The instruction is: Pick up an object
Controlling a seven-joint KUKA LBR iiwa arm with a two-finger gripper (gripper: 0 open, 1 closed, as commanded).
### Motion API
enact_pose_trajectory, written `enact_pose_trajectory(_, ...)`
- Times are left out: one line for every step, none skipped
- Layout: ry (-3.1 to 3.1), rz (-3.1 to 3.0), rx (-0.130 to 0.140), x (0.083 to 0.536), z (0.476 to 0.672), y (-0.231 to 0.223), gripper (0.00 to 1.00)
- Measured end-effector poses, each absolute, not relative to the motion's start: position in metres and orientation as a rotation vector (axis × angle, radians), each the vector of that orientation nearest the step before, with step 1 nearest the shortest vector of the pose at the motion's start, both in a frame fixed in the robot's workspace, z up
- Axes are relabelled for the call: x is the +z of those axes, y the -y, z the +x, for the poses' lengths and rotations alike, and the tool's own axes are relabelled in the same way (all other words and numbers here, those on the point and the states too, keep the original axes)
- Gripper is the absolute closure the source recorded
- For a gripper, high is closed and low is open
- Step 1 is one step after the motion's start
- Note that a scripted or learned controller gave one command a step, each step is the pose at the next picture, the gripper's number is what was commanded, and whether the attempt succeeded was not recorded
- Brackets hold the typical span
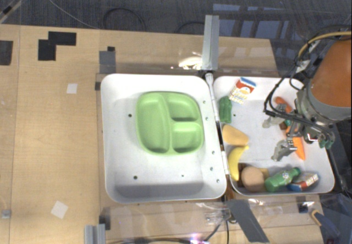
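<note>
My gripper [276, 137] hangs over the right side of the right bin [258, 127]. Its two grey fingers [281, 151] stand apart, open, with bare bin floor between them. An orange carrot-like piece [298, 148] lies just right of the lower finger, partly under the wrist. Further left lie a yellow wedge [235, 136], a banana [235, 161] and a green piece [225, 110]. Along the front wall sit a brown ball [253, 178], a green bottle [282, 178] and a blue and red item [306, 182]. A small carton [240, 92] lies at the back.
The left bin [121, 171] holds a green divided plate [168, 122]. A metal post [210, 45] stands behind the wall that separates the bins. Black cables [275, 100] loop off the wrist over the right bin's back right corner, above an orange-red item [281, 106].
</note>
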State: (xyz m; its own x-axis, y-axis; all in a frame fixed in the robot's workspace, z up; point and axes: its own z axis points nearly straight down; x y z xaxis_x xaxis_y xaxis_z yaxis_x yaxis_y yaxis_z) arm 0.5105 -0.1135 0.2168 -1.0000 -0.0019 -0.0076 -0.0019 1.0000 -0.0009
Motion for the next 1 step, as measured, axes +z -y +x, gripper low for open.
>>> enact_pose_trajectory(-3.123, 0.047, -0.005, 0.0929, 0.5578, 0.1426, 0.0)
